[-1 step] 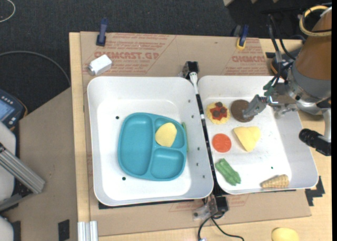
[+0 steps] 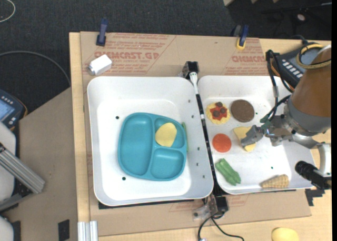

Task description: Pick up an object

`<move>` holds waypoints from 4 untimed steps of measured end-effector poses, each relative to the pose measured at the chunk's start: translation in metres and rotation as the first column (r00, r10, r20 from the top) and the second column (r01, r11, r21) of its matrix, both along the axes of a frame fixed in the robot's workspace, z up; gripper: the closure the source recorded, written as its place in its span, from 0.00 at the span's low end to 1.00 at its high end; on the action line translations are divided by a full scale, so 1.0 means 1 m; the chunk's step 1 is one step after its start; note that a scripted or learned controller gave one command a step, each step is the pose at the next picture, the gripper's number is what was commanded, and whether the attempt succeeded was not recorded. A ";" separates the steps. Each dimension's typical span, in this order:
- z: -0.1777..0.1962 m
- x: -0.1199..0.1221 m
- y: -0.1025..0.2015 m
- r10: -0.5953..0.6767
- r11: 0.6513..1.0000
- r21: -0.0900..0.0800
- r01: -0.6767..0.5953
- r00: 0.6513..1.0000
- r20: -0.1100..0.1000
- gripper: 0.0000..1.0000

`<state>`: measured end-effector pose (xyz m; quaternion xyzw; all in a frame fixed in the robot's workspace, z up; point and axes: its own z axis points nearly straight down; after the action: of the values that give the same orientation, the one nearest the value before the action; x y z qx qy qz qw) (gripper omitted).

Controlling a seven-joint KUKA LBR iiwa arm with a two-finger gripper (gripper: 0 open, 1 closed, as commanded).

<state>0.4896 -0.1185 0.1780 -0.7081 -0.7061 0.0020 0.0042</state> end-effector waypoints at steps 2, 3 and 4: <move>-0.094 0.055 -0.102 0.005 1.000 0.009 -0.006 1.000 0.009 0.00; 0.019 0.063 -0.106 0.005 1.000 -0.008 -0.004 1.000 0.019 0.00; 0.140 0.051 -0.106 0.004 1.000 -0.009 -0.004 1.000 0.023 0.00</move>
<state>0.5402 -0.2248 0.3184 -0.7067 -0.7075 -0.0028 -0.0072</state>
